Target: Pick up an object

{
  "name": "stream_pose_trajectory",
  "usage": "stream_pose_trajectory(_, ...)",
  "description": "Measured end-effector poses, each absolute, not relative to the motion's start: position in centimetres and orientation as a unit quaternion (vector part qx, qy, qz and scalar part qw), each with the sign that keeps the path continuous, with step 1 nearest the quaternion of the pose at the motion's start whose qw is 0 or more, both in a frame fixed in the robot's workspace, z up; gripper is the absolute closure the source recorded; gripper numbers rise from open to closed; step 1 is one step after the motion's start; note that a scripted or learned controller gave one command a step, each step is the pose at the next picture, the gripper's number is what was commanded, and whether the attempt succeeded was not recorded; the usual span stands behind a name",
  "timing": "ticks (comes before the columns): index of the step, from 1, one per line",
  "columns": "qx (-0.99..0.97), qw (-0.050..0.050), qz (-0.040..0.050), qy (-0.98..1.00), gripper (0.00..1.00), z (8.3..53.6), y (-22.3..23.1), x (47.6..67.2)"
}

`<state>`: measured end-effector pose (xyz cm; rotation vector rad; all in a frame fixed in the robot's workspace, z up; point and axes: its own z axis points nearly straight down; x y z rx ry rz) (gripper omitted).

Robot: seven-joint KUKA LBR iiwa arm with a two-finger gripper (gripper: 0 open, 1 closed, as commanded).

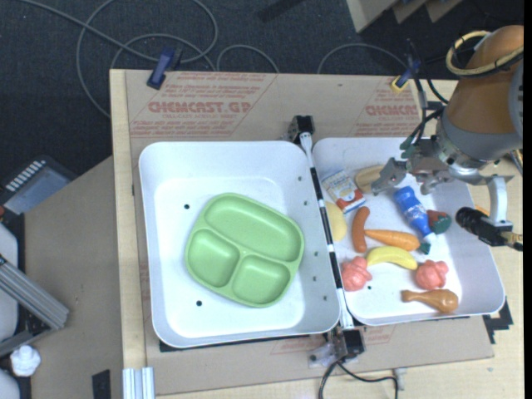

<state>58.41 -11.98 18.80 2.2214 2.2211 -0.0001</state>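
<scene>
The left bin [158,223] carries a green tray [243,249] with three compartments, while the right bin [486,260] holds the toy food under the arm [486,90] (which comes in from the far right). The gripper [413,173] hangs over the far part of that bin, and whether its fingers are apart or together cannot be told. Just beneath it lies a blue bottle [411,210], long axis running near-to-far and leaning right toward the near end, beside a carrot [392,238], a banana [391,258] and a drumstick [431,298].
</scene>
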Motion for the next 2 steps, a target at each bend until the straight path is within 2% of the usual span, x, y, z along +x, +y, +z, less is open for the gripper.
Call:
stream_pose_trajectory(1,0.707,0.0,-0.0001,0.707,0.0,8.5,-9.9,57.7)
stream_pose_trajectory(2,0.708,0.001,0.0006,0.707,1.0,9.5,-9.9,57.8)
